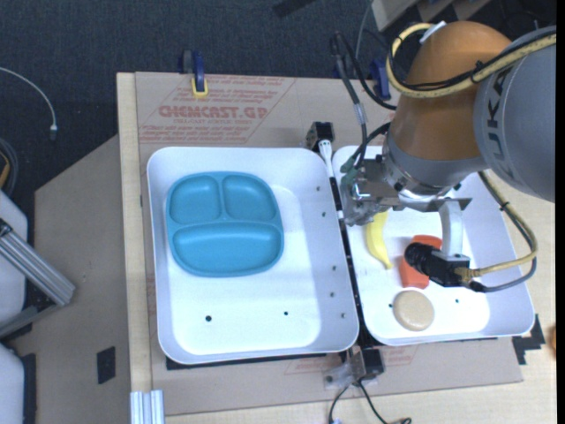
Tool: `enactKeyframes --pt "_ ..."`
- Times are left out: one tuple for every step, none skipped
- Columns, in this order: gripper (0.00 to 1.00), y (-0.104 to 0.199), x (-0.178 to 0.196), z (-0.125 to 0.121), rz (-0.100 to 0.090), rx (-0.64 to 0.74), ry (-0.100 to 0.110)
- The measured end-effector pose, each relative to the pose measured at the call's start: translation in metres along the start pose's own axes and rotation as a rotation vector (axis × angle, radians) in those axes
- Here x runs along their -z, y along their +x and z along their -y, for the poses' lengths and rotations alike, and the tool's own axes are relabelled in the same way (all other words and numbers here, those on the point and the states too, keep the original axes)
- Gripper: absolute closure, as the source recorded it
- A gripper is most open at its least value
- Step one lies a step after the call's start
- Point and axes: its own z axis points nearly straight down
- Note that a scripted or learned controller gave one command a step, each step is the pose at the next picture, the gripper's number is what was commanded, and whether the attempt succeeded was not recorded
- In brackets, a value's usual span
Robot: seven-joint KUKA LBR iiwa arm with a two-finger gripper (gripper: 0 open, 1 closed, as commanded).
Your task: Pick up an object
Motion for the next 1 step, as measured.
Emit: enactKeyframes --pt "1.0 0.0505 -0.0198 -0.023 0.001 -0.002 -0.005"
